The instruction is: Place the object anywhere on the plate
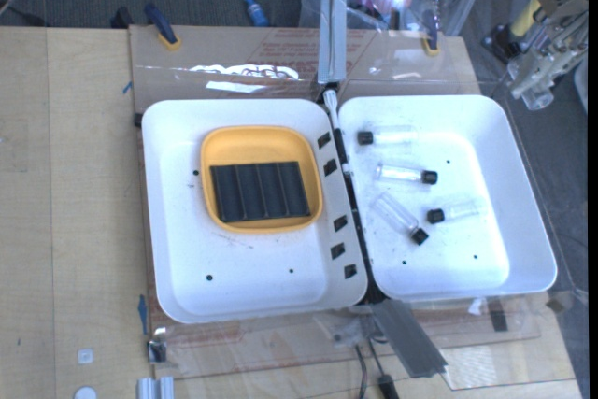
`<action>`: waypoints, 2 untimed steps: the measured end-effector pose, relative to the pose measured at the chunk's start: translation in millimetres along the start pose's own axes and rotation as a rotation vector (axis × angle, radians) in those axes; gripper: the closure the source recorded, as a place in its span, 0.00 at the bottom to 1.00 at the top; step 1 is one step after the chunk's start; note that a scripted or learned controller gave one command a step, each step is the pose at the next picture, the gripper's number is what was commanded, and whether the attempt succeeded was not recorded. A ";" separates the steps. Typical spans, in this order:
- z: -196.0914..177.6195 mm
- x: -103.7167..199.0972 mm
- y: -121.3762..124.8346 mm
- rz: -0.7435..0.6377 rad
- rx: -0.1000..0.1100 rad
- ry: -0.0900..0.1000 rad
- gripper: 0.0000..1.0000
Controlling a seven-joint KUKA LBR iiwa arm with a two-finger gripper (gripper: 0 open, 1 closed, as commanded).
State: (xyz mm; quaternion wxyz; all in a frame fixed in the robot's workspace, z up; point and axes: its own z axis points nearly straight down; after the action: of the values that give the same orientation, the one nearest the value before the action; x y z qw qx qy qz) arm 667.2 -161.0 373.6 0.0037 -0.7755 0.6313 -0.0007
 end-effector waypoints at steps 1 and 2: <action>-47.5 36.0 7.5 -0.072 -0.001 0.000 1.00; -50.6 47.5 9.4 -0.306 -0.001 -0.001 1.00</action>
State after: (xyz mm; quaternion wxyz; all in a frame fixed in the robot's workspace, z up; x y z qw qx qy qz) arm 667.3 -209.6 424.0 0.0033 -0.8628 0.5056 -0.0004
